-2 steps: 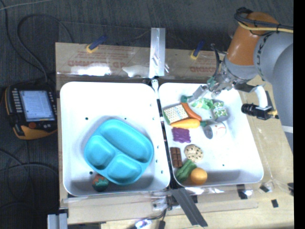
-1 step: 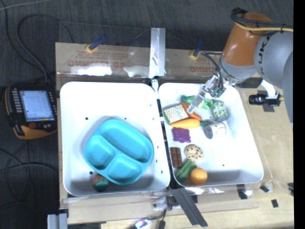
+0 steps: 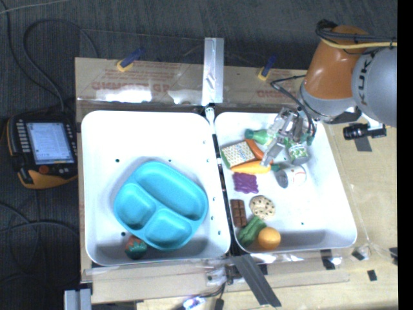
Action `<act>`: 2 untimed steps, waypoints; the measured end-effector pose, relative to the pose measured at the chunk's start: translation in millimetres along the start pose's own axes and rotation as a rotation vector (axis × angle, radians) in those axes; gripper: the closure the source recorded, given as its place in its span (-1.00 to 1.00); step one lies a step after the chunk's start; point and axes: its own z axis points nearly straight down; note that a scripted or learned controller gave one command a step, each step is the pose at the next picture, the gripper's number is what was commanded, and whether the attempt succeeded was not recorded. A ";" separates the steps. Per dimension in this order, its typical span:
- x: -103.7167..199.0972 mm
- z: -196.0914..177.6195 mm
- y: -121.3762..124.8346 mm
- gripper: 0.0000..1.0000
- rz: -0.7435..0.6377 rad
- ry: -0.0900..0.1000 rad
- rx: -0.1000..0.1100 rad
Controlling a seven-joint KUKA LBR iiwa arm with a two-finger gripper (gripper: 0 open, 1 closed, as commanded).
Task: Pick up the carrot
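Gripper above the crowded right bin, carrot just beside it.

The arm (image 3: pixel 348 76) enters from 2 o'clock over the right bin (image 3: pixel 322 199); the gripper (image 3: pixel 284 141) hangs at its 12 o'clock part, and I cannot tell its opening. The carrot (image 3: pixel 253 167) lies at 7 o'clock of the gripper, touching the waffle (image 3: pixel 236 152) and near the purple grapes (image 3: pixel 245 183). It looks a light, stiff, smooth plastic toy; I would take it across the thick middle.

- Carrot (image 3: pixel 253 167): orange, long and tapered, lying flat in the right bin's upper-left part.
- Its length runs left-right, just above a purple piece.
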 end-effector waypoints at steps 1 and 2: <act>5.1 33.7 -2.4 -1.00 -0.103 -0.003 -0.003; -10.5 -34.9 -15.9 -1.00 0.346 -0.001 0.001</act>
